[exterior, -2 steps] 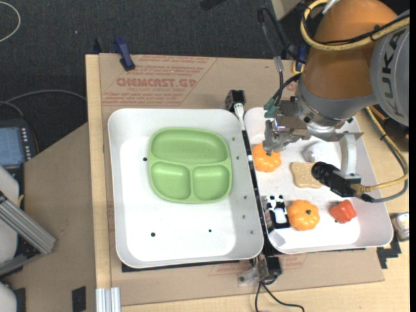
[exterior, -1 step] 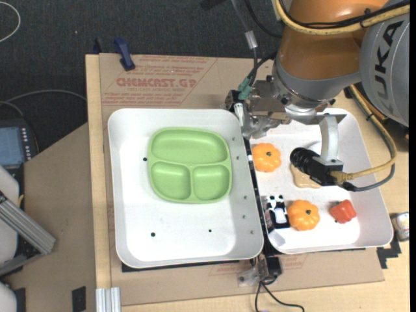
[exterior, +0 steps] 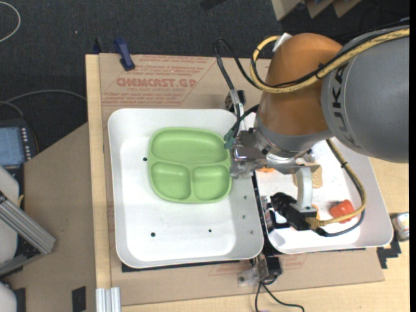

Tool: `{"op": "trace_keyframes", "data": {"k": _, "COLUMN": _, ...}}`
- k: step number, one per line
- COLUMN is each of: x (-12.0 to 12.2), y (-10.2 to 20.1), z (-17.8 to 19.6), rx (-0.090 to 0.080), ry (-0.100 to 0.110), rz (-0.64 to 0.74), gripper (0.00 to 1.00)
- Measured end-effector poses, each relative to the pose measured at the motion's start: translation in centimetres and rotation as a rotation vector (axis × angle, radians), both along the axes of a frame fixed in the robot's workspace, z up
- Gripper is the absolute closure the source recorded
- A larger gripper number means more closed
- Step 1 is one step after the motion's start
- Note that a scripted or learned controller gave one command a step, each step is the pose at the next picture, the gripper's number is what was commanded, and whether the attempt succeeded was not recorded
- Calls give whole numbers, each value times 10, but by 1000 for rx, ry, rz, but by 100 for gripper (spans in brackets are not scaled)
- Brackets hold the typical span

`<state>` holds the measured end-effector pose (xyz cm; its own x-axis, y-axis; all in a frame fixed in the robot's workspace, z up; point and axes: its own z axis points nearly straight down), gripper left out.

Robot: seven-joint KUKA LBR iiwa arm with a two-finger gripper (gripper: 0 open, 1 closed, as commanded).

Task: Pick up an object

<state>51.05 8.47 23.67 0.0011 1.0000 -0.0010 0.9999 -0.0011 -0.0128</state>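
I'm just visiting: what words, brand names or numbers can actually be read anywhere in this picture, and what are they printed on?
"CHEMCAST G P" in red on the brown sheet behind the left bin.
A smaller red line beneath it on the same sheet: too blurred to read.
"KU", partly visible dark letters running up the grey arm: likely part of the maker's name.
More red print on the sheet's near edge: too small to read.

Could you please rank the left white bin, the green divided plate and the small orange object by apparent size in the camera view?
1. left white bin
2. green divided plate
3. small orange object, partly hidden by a cable
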Motion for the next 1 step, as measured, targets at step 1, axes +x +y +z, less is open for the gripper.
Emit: {"op": "trace_keyframes", "data": {"k": 1, "x": -31, "y": -8, "z": 161, "rx": 6, "ry": -32, "rz": 3, "gripper": 100}}
